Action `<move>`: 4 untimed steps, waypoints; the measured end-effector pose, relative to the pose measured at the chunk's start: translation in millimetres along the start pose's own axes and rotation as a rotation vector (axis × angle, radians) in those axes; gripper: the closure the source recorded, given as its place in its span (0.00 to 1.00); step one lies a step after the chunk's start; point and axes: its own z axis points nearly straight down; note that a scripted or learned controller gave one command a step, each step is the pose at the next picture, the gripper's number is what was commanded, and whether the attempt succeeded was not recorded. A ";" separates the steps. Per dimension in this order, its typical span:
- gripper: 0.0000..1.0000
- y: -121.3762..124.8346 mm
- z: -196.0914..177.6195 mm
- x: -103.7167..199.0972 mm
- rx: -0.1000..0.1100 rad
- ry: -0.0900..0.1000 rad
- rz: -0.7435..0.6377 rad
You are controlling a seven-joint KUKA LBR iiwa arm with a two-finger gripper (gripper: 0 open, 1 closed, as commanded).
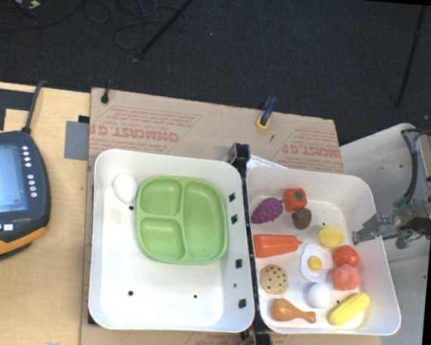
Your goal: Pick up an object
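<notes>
Camera view, two bins (107, 195), one green tray (181, 220)

both bins (106, 286) look like smooth white plastic with a faint sheen. the green tray (181, 221) is smooth, glossy plastic. the toy foods, such as the carrot (275, 245) and corn (349, 308), look like shiny moulded plastic. the board (204, 133) beneath is matt brown cardboard. the bench (15, 285) looks like pale, matt wood.
</notes>
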 end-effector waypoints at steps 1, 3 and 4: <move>0.00 1.8 -6.0 0.0 -0.011 -0.003 -0.002; 0.00 -11.3 106.5 -6.8 -0.006 0.000 -0.003; 0.00 -10.3 150.7 0.2 -0.008 0.000 -0.005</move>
